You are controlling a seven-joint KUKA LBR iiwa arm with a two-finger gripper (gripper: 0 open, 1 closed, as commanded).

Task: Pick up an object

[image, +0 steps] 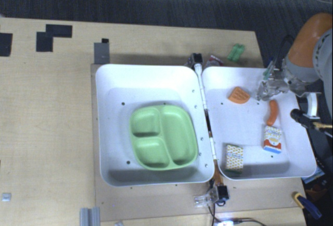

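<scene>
Gripper (266, 89) sits over the upper right part of the right bin (304, 160), reaching in from the right edge; grey wrist and orange band of the arm (307, 45) above it. Metal fingers point down and to the left. At this size I cannot tell whether they are apart or together, and nothing is seen between them.

Nearest objects: an orange wedge-shaped piece (239, 96) lies just to the left of the fingertips, apart from them. An orange carrot-like stick (272, 112) lies just below the gripper, long axis running down the bin. Directly under the stick, touching or nearly touching its lower end, a small white carton with blue and orange print (272, 139). Further toward the near left corner of the same bin, a small patterned box (234, 157), well apart from the gripper.

Left bin (112, 115): a light green divided plate (164, 136) with three compartments, lying flat near the middle.

Outside the bins: a green object (237, 52) on the bench (47, 131) just beyond the far rim of the right bin; black tape patches (52, 36) at the bench's far left
</scene>
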